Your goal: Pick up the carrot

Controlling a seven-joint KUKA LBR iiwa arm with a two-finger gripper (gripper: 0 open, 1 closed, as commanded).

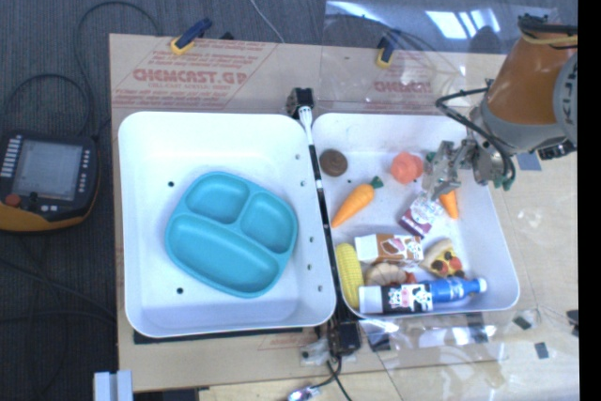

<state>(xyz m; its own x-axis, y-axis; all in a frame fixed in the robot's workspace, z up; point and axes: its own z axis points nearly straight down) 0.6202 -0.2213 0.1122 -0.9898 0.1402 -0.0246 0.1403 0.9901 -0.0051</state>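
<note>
Start from the right bin (376,138), the crowded one, side by side with the left bin (188,146) and its blue divided plate (232,232). Bring the arm (526,89) leftward from the right wall of the right bin, slowly and high. Keep well above the bottle (423,294) lying along the front wall.

Aim for the carrot (349,204): lying flat in the left part of the right bin, near the dividing wall, green top toward the upper right, tip toward the lower left. Note the gripper (439,178) over the right half of the same bin, well apart from the carrot. Impossible to tell whether spread or pressed together; nothing seen pinched.

Turn the wrist to close across the thick body, not along the length. Come down at the middle of the body, probably the most stable place.

Mind the neighbours:
- the corn (347,266), near below the tip
- the brown disc (333,163), near above
- the red round thing (407,167), near the green top

Likely to be pushed aside by a careless descent. Do not mistake the small orange piece (451,203), just beside the gripper, for the target. Lift straight up, and only with a firm hold.
</note>
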